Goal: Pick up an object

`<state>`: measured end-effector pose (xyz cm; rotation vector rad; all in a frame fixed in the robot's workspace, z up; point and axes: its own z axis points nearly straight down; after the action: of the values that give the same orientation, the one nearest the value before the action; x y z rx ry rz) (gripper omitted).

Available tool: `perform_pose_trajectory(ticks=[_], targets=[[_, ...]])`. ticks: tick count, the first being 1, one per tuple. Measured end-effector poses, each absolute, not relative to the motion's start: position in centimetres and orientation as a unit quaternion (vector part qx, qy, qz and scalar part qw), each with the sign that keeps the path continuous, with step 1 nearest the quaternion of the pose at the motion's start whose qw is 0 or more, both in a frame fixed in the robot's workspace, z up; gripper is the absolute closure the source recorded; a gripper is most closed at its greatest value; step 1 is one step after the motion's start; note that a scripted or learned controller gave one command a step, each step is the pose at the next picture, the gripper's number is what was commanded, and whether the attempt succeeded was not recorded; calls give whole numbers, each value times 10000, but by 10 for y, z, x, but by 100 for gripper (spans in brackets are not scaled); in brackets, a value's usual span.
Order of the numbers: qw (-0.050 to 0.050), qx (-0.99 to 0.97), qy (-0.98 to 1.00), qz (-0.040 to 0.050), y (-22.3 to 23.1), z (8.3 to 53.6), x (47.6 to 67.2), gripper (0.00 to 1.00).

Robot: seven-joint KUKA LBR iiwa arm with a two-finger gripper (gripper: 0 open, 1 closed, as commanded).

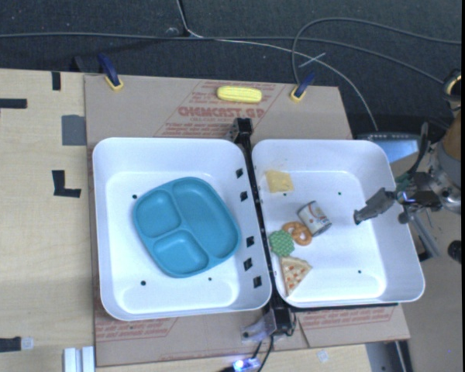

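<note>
The right bin [372, 161] holds several small items near its left side: a pale yellow slab [279, 181], a small grey can [315, 217] lying on its side, an orange pretzel [297, 233], a green round piece [281, 243] and a pizza slice [294, 273]. My gripper [387, 211] hangs over the bin's right edge, well to the right of the can. It is open, with nothing between its dark fingers [370, 208]. The arm comes in from the right.
A blue divided plate [186, 225] lies in the left bin [108, 208]. A yellow corn cob [239, 94] rests on the cardboard behind the bins. Two clamps [111, 74] hold the cardboard, and cables run across the dark back area.
</note>
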<state>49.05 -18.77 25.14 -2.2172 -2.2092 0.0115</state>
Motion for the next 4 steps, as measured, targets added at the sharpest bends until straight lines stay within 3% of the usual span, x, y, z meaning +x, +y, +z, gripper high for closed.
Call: perform_pose_trajectory(ticks=[1, 2, 4], targets=[[5, -7069, -7073, 5, -187, 258, 493, 0], [15, -7073, -7070, 14, -189, 210, 485, 0], [25, -7068, -7074, 15, -172, 116, 486, 0]])
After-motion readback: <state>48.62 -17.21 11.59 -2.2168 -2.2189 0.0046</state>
